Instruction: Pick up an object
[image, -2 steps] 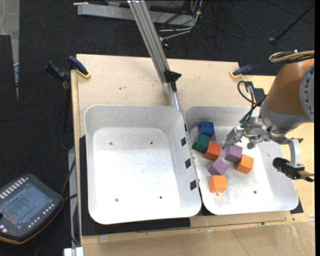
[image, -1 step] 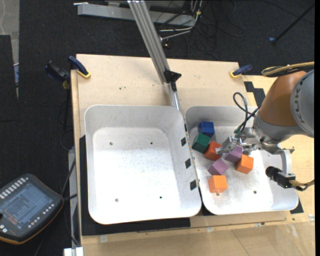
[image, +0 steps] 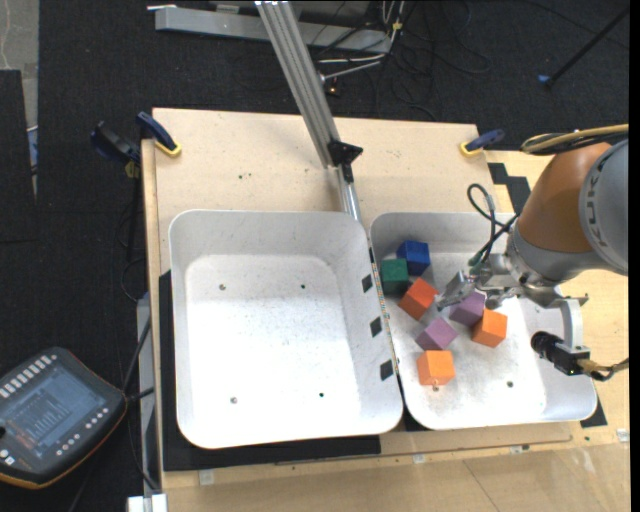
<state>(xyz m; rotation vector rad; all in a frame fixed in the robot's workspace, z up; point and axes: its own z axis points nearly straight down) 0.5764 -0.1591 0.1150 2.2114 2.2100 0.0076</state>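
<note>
The right bin (image: 520, 400) holds several small blocks: a blue one (image: 414, 254), a green one (image: 394, 272), an orange-red one (image: 418, 298), two purple ones (image: 436, 333) (image: 467, 309), and two orange ones (image: 489, 328) (image: 436, 368). My gripper (image: 467, 290) reaches in from the right and hangs low over the cluster, right at the upper purple block, with the orange block just beside it. The fingers straddle the top of that purple block, but the grip itself is hard to make out.
The left bin (image: 200, 260) sits beside the right one, sharing a raised divider (image: 378, 300). A metal rod (image: 305, 85) slants down from the top to the bins' junction. Clamps sit at the bench corners (image: 160, 135) (image: 482, 142). A teach pendant (image: 50, 410) lies at lower left.
</note>
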